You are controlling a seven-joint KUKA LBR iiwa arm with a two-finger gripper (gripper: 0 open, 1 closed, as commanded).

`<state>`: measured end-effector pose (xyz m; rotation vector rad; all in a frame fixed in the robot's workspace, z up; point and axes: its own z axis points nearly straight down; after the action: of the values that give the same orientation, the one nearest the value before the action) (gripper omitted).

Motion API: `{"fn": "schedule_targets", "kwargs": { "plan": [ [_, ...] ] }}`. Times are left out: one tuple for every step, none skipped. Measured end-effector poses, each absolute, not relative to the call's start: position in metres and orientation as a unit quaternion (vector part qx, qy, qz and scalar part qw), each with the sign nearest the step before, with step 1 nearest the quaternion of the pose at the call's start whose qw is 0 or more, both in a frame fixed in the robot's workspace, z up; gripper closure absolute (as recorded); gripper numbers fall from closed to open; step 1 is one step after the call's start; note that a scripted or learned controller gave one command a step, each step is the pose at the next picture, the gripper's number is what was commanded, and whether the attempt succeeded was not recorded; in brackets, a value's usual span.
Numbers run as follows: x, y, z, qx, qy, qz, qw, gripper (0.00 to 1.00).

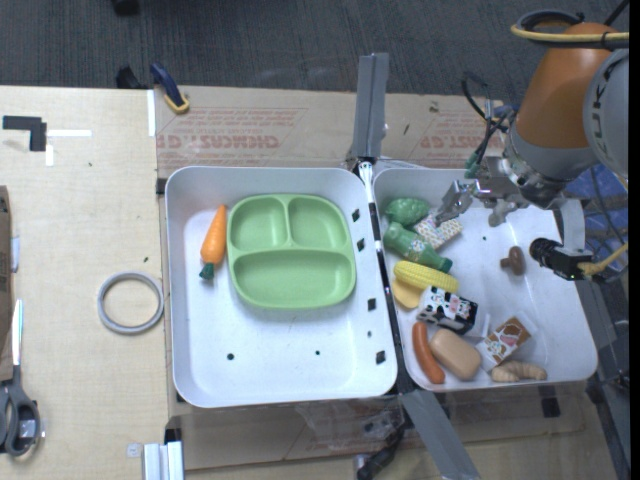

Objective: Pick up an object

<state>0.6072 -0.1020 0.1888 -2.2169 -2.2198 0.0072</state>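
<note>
Plastic toy food is crowding the right bin (560, 363) below the gripper (452, 204): sausage (425, 353), bread roll (456, 356), cow-print carton (447, 310), corn (425, 274). Nearest, a speckled cracker (440, 230) is lying just under the fingertips. Whether the fingers are spread I cannot tell. Descending squarely on the cracker, avoiding the green vegetable (406, 210) beside it, is looking wisest.

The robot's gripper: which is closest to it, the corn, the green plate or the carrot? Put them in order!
From the gripper, in the camera view:
1. Corn, in the right bin, just below the gripper.
2. Green plate, in the middle of the left bin.
3. Carrot, in the left bin, beside the plate's far left edge.
</note>
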Motion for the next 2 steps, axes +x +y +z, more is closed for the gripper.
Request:
{"fn": "schedule_targets", "kwargs": {
  "plan": [
    [0.553, -0.106, 0.090, -0.717, -0.697, 0.0012, 0.002, 0.00],
    [0.626, -0.095, 0.089, -0.690, -0.724, 0.0016, 0.001, 0.00]
  ]
}}
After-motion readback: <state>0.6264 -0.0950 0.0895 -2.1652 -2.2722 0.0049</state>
